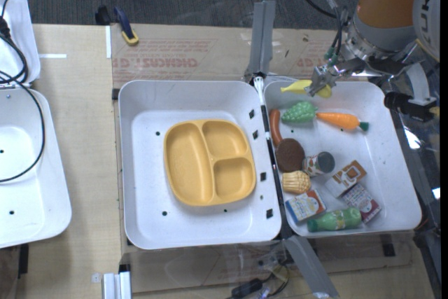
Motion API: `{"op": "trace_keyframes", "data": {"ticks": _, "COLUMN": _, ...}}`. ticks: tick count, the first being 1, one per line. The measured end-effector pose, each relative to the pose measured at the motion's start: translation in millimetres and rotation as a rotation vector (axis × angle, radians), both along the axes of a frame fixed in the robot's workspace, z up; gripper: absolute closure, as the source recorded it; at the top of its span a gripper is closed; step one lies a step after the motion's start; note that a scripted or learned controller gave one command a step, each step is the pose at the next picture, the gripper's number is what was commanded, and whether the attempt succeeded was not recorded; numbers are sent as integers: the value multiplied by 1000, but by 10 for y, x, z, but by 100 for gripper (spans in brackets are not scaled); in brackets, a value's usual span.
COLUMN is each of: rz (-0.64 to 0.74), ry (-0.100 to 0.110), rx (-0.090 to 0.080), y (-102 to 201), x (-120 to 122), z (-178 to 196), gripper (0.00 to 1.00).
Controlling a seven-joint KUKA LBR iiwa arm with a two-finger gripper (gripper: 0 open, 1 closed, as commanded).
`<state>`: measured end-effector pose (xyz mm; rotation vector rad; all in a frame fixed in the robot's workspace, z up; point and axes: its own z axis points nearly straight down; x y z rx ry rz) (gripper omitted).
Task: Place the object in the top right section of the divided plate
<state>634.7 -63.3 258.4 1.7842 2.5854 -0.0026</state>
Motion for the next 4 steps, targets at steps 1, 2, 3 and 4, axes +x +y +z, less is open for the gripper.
{"op": "trace_keyframes", "data": {"ticks": 1, "rz": 30, "ry": 2, "rx": 1, "y": -43, "x": -633, "z": -679, "gripper": 100}}
{"op": "trace_keyframes", "data": {"ticks": 2, "rz": 20, "ry": -2, "rx": -21, "y": 404, "x": -1027, "z": -652, "gripper": 100}}
{"op": "trace_keyframes", "data": {"ticks": 3, "rz": 325, "ry": 2, "rx": 2, "y": 801, "x": -1563, "z": -619, "gripper": 100}}
{"op": "trace_keyframes", "data": {"ticks": 4, "rz": 381, "ry": 3, "rx": 2, "y": 1252, "x": -1573, "z": -677, "gripper": 100}}
